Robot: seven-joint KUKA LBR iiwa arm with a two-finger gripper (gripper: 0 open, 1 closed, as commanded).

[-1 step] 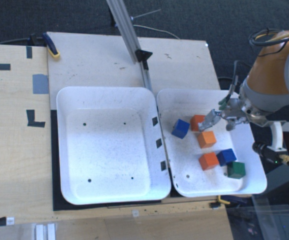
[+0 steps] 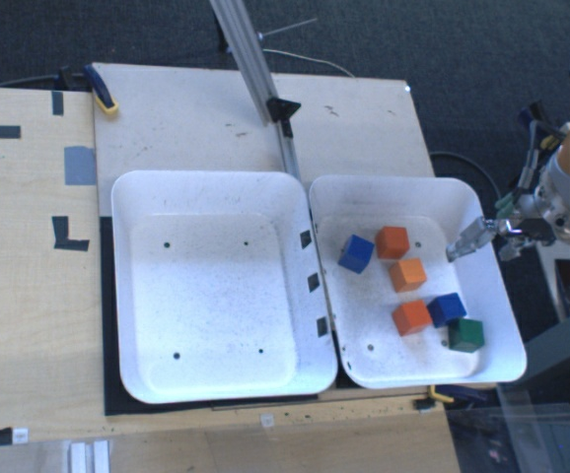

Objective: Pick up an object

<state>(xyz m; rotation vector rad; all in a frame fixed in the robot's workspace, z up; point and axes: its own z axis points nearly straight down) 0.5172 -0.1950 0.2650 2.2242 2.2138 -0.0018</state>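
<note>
Six blocks sat in the right bin (image 2: 463, 197): two blue (image 2: 356, 253), three orange (image 2: 392, 241), one green (image 2: 466, 334). No lettering could be read anywhere. Over that bin's right rim hung the gripper (image 2: 482, 236), holding nothing; whether it was open, I couldn't tell.

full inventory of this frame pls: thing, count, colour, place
bins: 2, white, side by side on the bench
orange cubes: 3, orange, right bin
blue cubes: 2, blue, right bin, one upper left, one lower right
green cube: 1, green, right bin, lower right corner
metal rail: 1, grey, slanting down from the top toward the bins
clamp: 1, blue and yellow, bench's upper left
pincer: 1, grey, over the right bin's right rim
</note>
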